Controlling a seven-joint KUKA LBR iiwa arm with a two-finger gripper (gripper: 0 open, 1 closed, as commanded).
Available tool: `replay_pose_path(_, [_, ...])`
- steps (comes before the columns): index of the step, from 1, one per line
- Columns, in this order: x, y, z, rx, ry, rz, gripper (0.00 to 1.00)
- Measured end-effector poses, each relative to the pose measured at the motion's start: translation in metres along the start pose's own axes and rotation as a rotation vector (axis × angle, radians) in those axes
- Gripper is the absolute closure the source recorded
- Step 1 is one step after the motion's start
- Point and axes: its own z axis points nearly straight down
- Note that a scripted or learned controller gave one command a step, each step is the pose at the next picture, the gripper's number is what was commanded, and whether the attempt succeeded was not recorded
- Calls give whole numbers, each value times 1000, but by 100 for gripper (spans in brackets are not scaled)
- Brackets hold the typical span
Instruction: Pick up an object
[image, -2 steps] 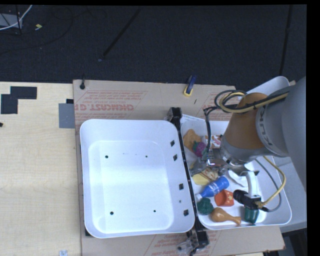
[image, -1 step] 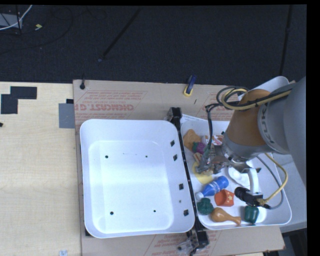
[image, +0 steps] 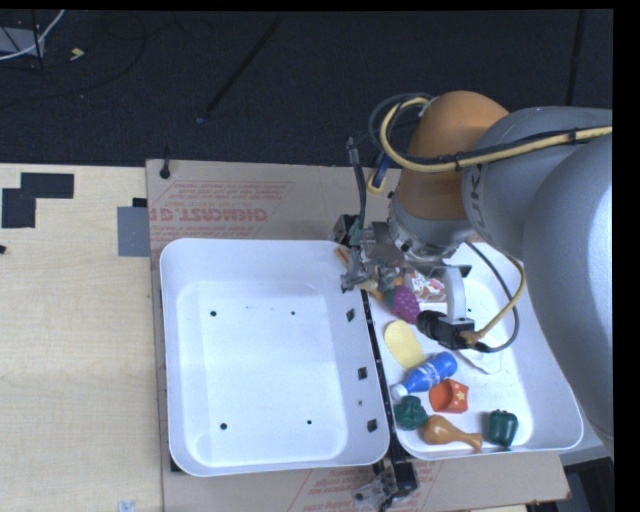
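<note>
My gripper is low in the far left corner of the right bin, under the grey arm with its orange band. Just below it, towards the front, lies a purple bunch of grapes. Further forward come a yellow piece, a blue bottle, a red-orange piece, a dark green piece, a tan gourd shape and a green pepper. The wrist hides whatever lies directly under the gripper.
The left bin sits beside the right one, sharing a middle wall. Both rest on a brown cardboard sheet. A black cable from the wrist hangs over the right bin.
</note>
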Motion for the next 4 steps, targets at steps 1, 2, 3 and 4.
replay_pose_path(1, [91,30,-37,6,-1,2,100])
replay_pose_path(2, [148,32,-147,0,0,5,100])
replay_pose_path(3, [178,32,-224,5,-3,7,100])
replay_pose_path(4, [210,12,-295,7,-3,7,100])
